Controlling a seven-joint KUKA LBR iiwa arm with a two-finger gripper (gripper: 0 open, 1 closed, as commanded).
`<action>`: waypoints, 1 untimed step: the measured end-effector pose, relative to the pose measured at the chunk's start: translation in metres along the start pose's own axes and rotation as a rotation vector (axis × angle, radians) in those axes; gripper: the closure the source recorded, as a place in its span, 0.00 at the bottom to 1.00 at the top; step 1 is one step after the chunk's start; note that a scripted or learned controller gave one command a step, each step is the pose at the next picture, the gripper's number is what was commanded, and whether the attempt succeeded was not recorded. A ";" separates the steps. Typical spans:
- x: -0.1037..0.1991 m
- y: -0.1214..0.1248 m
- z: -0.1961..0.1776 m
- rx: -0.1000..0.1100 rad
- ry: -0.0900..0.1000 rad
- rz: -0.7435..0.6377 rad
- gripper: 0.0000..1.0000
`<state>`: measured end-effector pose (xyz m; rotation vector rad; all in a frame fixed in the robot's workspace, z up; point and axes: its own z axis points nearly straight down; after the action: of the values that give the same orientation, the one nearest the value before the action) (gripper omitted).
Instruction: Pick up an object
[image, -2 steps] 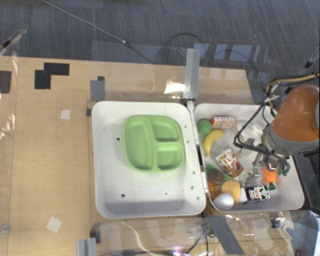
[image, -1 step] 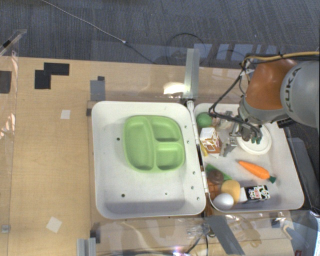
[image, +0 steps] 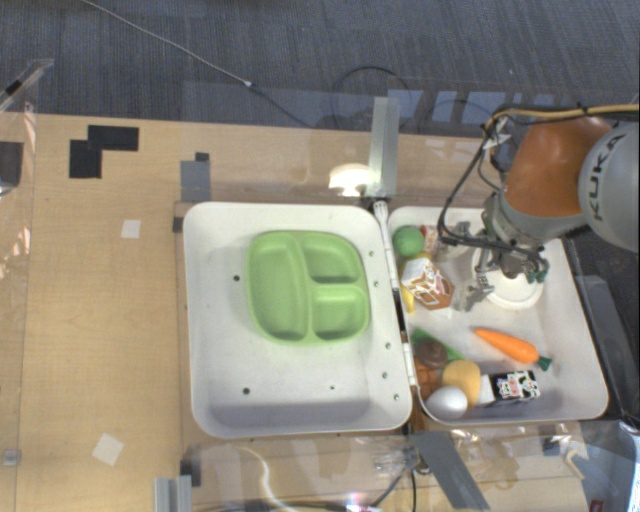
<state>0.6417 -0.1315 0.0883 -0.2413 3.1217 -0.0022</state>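
Observation:
My gripper (image: 497, 278) hangs low over the upper middle of the right bin (image: 588, 372), under the orange-banded wrist (image: 540, 170). It is just right of a brown-and-white packet (image: 428, 284) and partly covers a white round object (image: 520, 292). A green ball (image: 407, 241) lies at the bin's upper left. An orange carrot (image: 510, 346) lies below the gripper. Along the bin's near edge sit a yellow lump (image: 461, 377), a white egg (image: 447, 402), a black-and-white carton (image: 513, 386) and a brown item (image: 431, 354). I see nothing held in the gripper.
The left bin (image: 215, 390) holds a green divided tray (image: 305, 285). A metal divider (image: 392, 300) separates the two bins. Cables (image: 470, 180) loop from the wrist above the right bin's far edge.

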 end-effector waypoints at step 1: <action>0.041 -0.039 -0.001 0.000 0.000 0.133 0.00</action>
<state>0.6072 -0.1766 0.0885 -0.0330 3.1304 -0.0003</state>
